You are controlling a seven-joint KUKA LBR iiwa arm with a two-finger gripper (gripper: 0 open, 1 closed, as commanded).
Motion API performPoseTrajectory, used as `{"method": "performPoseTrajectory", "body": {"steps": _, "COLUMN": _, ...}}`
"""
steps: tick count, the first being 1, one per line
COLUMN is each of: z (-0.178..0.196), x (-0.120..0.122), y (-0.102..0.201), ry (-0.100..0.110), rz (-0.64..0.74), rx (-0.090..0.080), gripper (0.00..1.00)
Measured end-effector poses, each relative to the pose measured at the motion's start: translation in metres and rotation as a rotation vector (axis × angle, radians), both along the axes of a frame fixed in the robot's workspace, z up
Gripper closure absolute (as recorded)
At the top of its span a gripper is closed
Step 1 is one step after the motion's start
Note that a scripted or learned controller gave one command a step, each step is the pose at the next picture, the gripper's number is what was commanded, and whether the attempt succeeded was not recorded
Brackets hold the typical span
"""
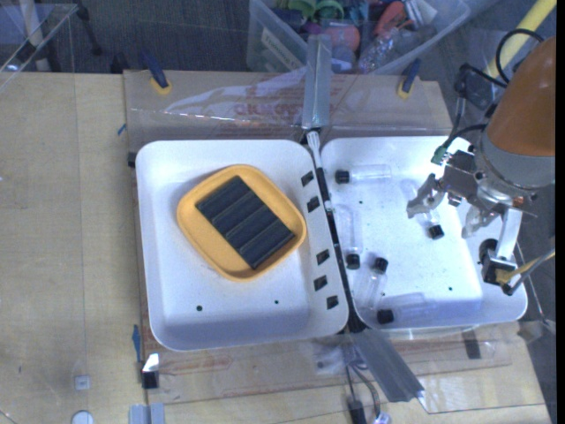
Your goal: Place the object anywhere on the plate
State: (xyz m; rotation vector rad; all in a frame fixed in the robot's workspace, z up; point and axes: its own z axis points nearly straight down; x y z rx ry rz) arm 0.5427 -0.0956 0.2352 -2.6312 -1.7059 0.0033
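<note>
Gripper (455, 203) hangs over the right bin (402, 162), toward its right edge, its two pale fingers spread apart with nothing between them. Just below the fingers a small black object (434, 231) lies on the bin floor. More small black pieces lie nearer the bin's left and front edges. In the left bin (159, 175), an orange plate (196, 203) sits near the middle, carrying a dark ribbed rectangular block (245, 221) set at a slant.

Plenty of open floor in the left bin (168, 312) around the yellow plate (196, 228). The divider (328, 228) with its black clips stands between bins; small black bits (378, 263) dot the right bin (415, 162).
</note>
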Motion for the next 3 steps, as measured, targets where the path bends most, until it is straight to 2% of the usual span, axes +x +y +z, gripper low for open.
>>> {"method": "performPoseTrajectory", "body": {"steps": 1, "z": -0.009, "x": -0.019, "y": 0.005, "ry": 0.000, "rz": -0.001, "rx": -0.002, "gripper": 0.00}}
{"method": "performPoseTrajectory", "body": {"steps": 2, "z": -0.010, "x": -0.028, "y": 0.003, "ry": 0.001, "rz": -0.039, "rx": 0.000, "gripper": 0.00}}
{"method": "performPoseTrajectory", "body": {"steps": 3, "z": 0.001, "x": -0.046, "y": 0.032, "ry": 0.002, "rz": -0.089, "rx": -0.001, "gripper": 0.00}}
